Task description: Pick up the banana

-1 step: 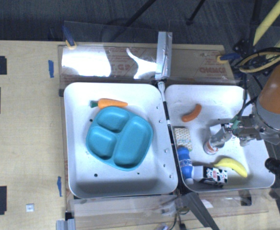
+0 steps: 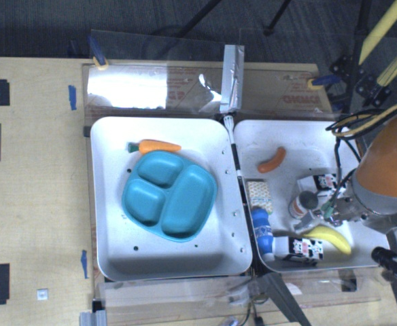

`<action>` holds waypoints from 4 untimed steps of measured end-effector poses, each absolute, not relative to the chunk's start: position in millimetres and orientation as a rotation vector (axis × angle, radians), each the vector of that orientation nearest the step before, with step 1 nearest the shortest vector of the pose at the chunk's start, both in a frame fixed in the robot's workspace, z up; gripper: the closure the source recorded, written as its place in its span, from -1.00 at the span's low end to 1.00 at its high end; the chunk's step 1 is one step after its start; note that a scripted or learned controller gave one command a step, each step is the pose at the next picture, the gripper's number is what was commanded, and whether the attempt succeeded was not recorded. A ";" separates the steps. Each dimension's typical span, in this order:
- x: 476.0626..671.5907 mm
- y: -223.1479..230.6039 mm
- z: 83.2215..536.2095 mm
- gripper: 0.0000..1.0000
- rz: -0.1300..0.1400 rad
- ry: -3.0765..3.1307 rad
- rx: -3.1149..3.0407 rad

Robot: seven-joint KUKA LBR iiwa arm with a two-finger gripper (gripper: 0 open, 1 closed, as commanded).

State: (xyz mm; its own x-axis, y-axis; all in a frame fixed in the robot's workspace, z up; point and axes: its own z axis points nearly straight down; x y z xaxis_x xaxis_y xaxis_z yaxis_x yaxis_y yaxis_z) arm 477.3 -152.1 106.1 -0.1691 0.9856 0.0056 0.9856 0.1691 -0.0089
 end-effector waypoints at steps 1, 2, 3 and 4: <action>477.7 -178.8 96.9 -1.00 0.004 -2.353 -2.070; 481.1 -101.8 86.4 -1.00 -0.003 -2.062 -2.375; 480.0 -131.5 190.7 -1.00 0.002 -1.809 -2.568; 478.7 -101.7 114.1 -1.00 0.002 -2.028 -2.396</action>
